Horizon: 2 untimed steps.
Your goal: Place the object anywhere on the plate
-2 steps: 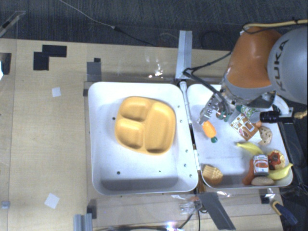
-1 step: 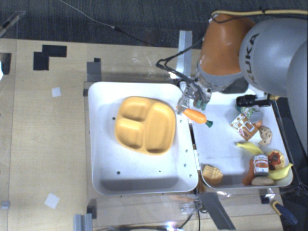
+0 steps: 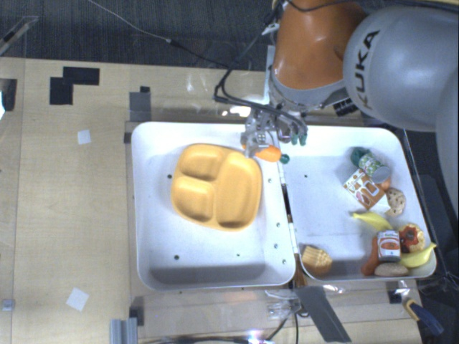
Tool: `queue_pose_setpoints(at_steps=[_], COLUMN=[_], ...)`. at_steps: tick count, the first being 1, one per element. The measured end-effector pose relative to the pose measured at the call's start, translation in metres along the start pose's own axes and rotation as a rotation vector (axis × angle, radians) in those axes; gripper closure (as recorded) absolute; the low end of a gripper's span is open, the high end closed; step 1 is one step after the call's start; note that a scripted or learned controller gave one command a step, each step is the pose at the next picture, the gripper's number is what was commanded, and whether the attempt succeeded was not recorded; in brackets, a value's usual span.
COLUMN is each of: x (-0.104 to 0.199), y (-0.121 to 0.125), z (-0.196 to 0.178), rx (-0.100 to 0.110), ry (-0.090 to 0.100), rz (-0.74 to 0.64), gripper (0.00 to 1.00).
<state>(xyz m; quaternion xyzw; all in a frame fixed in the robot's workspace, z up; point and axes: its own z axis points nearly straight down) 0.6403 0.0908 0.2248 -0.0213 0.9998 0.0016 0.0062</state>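
Right bin [image 3: 323,192] below the claw: toy foods piled at its far right [image 3: 384,213], bread roll [image 3: 316,259] at near-left corner.

Bulky grey arm [image 3: 401,56] lettered KUKA in black, glossy orange band [image 3: 308,41] above the wrist, black cables [image 3: 237,84] looping off, small metal gripper [image 3: 269,145] beneath

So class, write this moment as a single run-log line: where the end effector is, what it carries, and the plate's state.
end effector: above plate's far right corner | small orange object: at its fingertips, grip unclear | yellow plate: left bin, nothing on it
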Motion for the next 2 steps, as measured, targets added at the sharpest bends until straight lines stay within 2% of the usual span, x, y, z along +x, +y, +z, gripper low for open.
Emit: queue_pose_setpoints(at_steps=[1,2], x=[0.000,0.049], y=[0.000,0.072], z=[0.000,0.039], rx=[0.000,0.002], ry=[0.001,0.006], rz=[0.001,0.103], gripper=[0.00,0.00])
